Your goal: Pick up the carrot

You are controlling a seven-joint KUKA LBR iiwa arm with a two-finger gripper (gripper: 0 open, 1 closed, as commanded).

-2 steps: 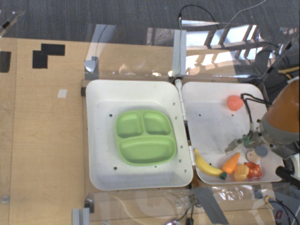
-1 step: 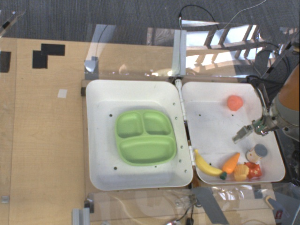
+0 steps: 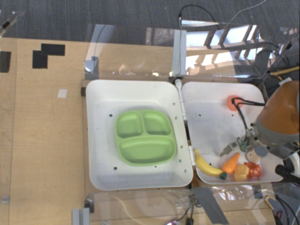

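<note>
Two shallow white bins sit side by side on the bench. The left bin [image 3: 98, 125] holds a green divided plate [image 3: 146, 137] near its middle, with two small compartments along the far side and one long compartment along the near side; all three compartments look bare.

The right bin [image 3: 211, 102] carries the food, gathered along its near edge. A banana [image 3: 206, 165] lies by the near left corner, curving toward the middle. Just beside its tip is the carrot [image 3: 230, 163], orange with a dark green stub end, lying tilted. Touching or just beside the carrot is a yellow piece [image 3: 241, 172], and next to that a red piece [image 3: 253, 170] close to the near right corner. An orange-red round object [image 3: 234, 102] lies toward the far right of this bin.

The gripper [image 3: 241, 146] hangs just above the carrot; whether it is open or closed cannot be told, and nothing is seen held.
</note>
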